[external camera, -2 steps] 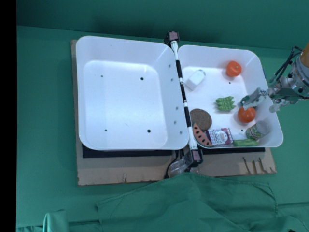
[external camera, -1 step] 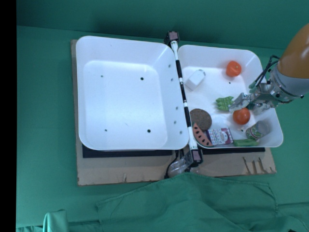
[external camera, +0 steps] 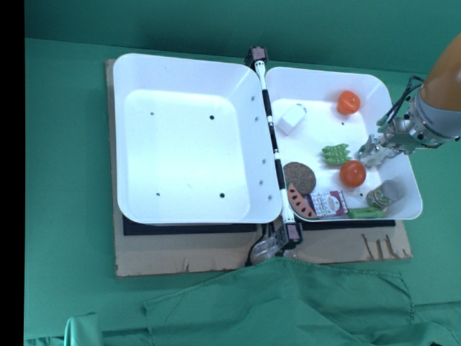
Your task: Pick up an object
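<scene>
The right bin (external camera: 374,85) holds several small items. An orange-red ball (external camera: 348,102) lies near its far edge and a red tomato-like ball (external camera: 352,173) sits lower down. Between them are a green pea pod (external camera: 335,153) and a white cup (external camera: 290,118). A brown round patty (external camera: 299,176), a watermelon slice (external camera: 301,201), a small carton (external camera: 330,204), a green piece (external camera: 366,213) and a can (external camera: 380,196) line the near side. My gripper (external camera: 372,152) hangs over the bin's right part, just right of the tomato and the pea pod, with nothing seen between its fingers.
The left bin (external camera: 130,121) stands beside the right one, split from it by a black-and-white bar (external camera: 270,132). Both rest on a cardboard sheet (external camera: 187,262) on green cloth. A crumpled green cloth fold (external camera: 288,301) lies in front.
</scene>
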Controlling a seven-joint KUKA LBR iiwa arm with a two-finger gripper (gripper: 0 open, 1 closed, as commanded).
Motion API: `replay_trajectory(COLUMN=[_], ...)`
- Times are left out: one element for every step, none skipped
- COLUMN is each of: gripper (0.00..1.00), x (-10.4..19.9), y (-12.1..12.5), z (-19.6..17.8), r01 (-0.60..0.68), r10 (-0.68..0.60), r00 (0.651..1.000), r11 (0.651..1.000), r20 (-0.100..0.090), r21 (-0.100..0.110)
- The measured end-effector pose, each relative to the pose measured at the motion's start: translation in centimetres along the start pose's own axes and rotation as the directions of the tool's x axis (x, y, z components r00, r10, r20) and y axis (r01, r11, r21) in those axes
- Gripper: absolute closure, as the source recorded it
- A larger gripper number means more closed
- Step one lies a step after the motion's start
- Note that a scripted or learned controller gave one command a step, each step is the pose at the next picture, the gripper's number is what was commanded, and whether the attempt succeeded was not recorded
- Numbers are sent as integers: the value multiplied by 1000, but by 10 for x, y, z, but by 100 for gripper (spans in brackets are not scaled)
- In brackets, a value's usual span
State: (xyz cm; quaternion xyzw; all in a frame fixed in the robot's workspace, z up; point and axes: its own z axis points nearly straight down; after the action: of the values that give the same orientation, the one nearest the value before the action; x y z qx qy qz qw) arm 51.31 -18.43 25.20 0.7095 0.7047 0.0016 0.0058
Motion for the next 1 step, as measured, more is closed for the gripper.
replay_trajectory(gripper=[100], x=[-1], y=[1], z=[-12], r01=[-3], r10=[3], r00=[1000], r11=[1000], r20=[3], r21=[-6])
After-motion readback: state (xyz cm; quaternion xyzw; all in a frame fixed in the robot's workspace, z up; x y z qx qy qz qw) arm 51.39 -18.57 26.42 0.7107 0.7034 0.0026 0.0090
